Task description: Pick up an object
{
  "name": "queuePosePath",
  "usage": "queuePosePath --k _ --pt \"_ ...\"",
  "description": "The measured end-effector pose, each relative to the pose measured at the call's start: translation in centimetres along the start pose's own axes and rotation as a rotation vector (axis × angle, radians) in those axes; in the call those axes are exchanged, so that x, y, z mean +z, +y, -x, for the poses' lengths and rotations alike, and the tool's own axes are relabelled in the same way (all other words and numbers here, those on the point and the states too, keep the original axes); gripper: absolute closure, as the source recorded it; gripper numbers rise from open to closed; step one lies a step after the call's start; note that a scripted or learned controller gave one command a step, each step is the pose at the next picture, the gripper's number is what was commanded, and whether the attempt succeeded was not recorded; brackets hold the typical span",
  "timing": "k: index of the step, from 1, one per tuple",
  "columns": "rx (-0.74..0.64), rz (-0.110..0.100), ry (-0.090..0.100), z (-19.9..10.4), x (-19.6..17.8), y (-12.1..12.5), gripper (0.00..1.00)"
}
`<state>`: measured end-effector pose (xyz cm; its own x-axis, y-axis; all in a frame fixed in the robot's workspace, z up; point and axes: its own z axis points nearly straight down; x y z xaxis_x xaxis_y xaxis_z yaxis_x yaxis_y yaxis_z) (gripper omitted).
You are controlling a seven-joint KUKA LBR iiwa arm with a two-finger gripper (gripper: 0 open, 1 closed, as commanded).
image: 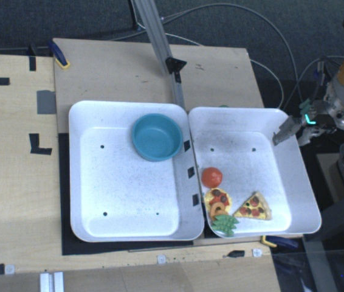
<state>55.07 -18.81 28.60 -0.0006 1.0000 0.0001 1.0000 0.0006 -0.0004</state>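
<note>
Four small toy foods lie bunched in the near-left corner of the right bin: a red tomato, a round piece with red and orange toppings just below it, a green leafy piece touching the bin's front wall, and a pizza slice a little to their right. A blue bowl sits at the back of the left bin, near the divide. The gripper hangs over the right bin's far-right rim, well apart from all of these, with nothing between its fingers; whether they stand apart or together cannot be told from this view.

The toys look like light, stiff plastic, unlikely to be harmed by a squeeze. The tomato, being round and smooth, may roll or slip out unless pinched across its middle. The pizza slice is flat and low, so a grasp across its two straight edges seems likeliest to hold. It also stands clearest of its neighbours. The bowl would call for a pinch on its rim.
</note>
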Motion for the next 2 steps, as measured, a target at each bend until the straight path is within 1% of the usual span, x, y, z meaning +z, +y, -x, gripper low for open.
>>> queuePosePath --k 1,2 --pt "0.000 0.000 0.000 0.0 0.0 0.0 0.00" --pt "0.000 -0.004 0.001 0.5 4.5 -0.5 0.00"
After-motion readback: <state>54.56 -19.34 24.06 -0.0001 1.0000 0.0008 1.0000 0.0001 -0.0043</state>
